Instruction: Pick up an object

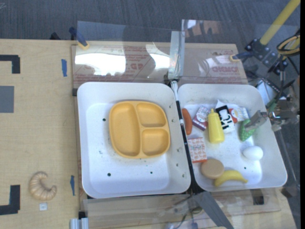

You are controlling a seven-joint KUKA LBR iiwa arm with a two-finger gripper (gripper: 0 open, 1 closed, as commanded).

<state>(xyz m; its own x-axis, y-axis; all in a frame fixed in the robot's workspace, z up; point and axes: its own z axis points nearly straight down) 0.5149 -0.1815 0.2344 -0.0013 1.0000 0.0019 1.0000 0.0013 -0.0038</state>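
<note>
White plastic bins sit side by side on the tabletop [38,128]. The left bin [90,166] holds a yellow divided tray [139,129]. The right bin [271,168] carries the clutter: a red sausage [187,120] by the inner wall, a yellow bottle [215,127] standing near the middle, a black-and-white card [225,116] just behind it, a red snack packet [202,117], a small printed sachet [197,150], a tan round disc [212,168] touching a yellow banana [230,177] near the front, a white egg [252,152], and a green leafy piece [246,130] towards the right wall.

My end effector [259,118] reaches in over the right rim and hangs just above and beside the green leafy piece. Whether its tips are parted or closed, and whether they have hold of anything, I cannot tell from this angle.

Out on the tabletop, well left of both bins, lies a croissant [42,185].
</note>
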